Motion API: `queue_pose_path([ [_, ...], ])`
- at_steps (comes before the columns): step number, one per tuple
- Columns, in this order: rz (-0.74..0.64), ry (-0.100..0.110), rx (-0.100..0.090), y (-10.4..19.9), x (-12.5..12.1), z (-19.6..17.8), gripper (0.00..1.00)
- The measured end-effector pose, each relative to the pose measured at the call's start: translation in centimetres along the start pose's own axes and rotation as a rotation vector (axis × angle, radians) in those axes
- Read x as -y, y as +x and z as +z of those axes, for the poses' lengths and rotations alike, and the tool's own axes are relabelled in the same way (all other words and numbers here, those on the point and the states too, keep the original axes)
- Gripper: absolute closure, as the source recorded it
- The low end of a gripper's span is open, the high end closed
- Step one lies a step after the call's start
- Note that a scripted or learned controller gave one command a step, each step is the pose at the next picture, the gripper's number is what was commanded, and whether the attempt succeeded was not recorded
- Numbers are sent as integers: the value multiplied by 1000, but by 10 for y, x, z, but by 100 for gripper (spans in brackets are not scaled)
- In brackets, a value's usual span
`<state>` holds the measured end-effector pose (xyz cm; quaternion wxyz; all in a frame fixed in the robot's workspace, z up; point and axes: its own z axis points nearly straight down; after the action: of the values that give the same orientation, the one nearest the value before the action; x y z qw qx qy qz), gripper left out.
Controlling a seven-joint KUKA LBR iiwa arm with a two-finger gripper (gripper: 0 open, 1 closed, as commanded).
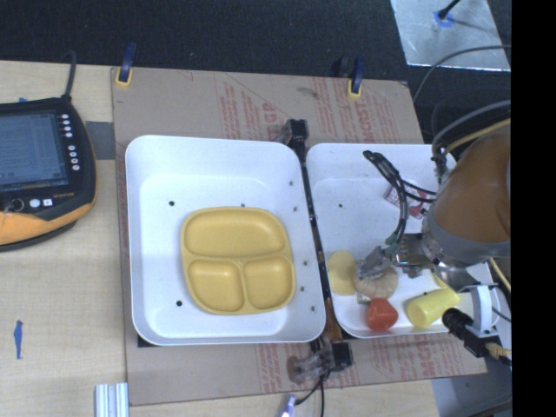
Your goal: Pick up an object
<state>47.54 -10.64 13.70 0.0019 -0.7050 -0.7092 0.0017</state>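
Several small objects lie at the front of the right bin (365, 172): a pale yellow piece (340, 272), a beige lump (379, 283), a red piece (380, 314) and a yellow cylinder (432, 307). My gripper (382, 263) hangs low over the beige lump, right at its top edge, with the yellow piece just to its left. The wrist and the arm's orange band (476, 202) cover the bin's right side. Whether the lump is held cannot be made out.
The left bin (152, 189) holds a yellow divided plate (237, 259). A tablet-like pendant (39, 168) rests on the bench at the far left. Black cables (391, 181) loop over the back of the right bin.
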Motion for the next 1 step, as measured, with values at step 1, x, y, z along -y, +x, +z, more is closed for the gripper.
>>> queue_pose_path([
  [1, -1, -2, 1, -14, 0, -14, 0],
])
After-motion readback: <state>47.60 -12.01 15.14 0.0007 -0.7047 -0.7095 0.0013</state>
